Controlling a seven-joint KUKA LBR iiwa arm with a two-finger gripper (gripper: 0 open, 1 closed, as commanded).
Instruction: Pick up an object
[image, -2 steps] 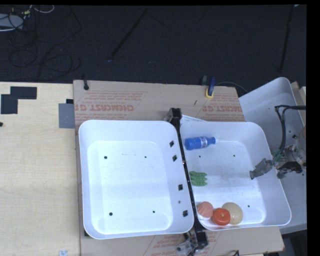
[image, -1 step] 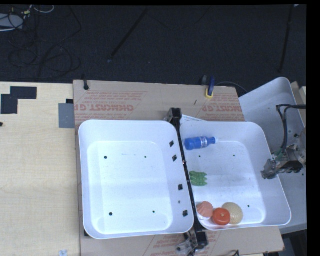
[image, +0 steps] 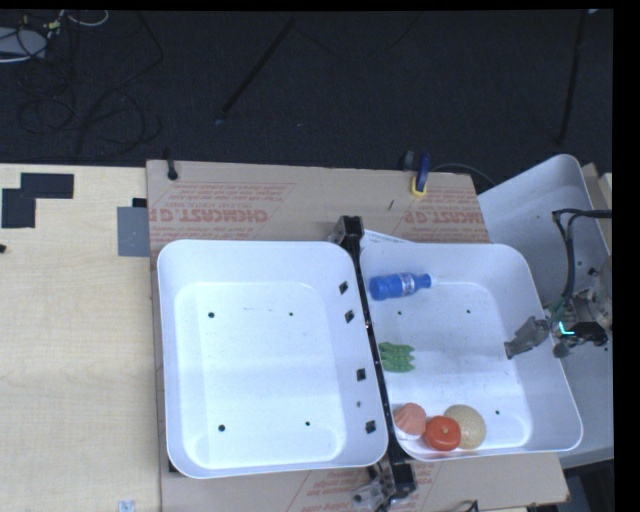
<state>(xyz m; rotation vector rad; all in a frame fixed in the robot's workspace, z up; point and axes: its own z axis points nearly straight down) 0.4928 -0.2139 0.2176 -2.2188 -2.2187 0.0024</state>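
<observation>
Red round tomato-like object (image: 442, 433) lay at the right white bin's (image: 500, 270) near rim; hand (image: 545, 332), state indiscernible, hovered over its right wall, objects lying leftward.

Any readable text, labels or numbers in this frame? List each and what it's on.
Red print, upside down, on the cardboard sheet above the bins: too blurred to read for certain.
More red print on the cardboard's lower edge: too blurred and cut off to read.
Blue bottle: label not legible.
No readable numbers or signs.
</observation>
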